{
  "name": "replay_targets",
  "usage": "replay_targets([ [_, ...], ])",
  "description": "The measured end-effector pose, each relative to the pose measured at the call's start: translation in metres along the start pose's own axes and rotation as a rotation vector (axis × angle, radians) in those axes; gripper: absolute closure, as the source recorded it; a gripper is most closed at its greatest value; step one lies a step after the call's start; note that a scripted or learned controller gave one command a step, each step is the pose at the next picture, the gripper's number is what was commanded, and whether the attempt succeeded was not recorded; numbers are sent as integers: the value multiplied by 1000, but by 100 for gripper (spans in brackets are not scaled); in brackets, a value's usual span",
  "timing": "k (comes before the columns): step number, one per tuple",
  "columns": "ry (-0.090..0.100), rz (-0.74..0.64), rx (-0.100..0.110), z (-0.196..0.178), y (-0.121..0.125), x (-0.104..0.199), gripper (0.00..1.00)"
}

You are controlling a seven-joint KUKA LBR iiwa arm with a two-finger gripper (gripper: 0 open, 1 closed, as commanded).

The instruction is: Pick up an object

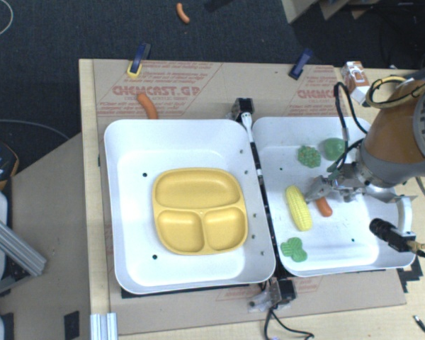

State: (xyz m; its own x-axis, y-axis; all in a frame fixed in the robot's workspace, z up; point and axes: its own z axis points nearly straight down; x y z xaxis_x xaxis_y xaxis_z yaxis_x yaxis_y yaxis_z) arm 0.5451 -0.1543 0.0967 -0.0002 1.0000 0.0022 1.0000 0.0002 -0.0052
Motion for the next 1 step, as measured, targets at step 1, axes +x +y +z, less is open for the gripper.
replay_targets([
  [1,0,0,-1,13,0,1,0],
])
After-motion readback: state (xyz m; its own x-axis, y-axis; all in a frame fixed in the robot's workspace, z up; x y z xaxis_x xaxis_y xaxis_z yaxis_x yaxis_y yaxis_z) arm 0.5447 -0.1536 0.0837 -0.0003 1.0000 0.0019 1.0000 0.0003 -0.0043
